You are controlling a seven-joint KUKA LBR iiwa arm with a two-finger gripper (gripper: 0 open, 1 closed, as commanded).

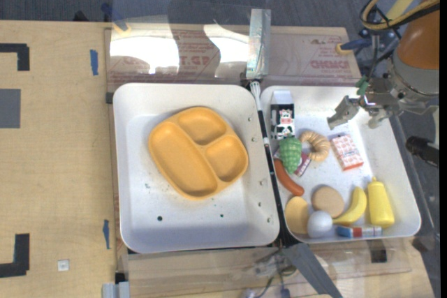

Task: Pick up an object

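We see a yellow divided plate [199, 151] lying in the left bin [133, 171] — behind both bins, a clear plastic sheet [209, 45] over cardboard [307, 56].

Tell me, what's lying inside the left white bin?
The left white bin holds an orange divided plate with three bare compartments. Whatever lies beneath the plate is covered.

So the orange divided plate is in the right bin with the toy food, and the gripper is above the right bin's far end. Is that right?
Not quite. In the camera view the orange divided plate lies alone in the left bin; the toy food is in the right bin. The gripper is above the right bin's far end, as you say.
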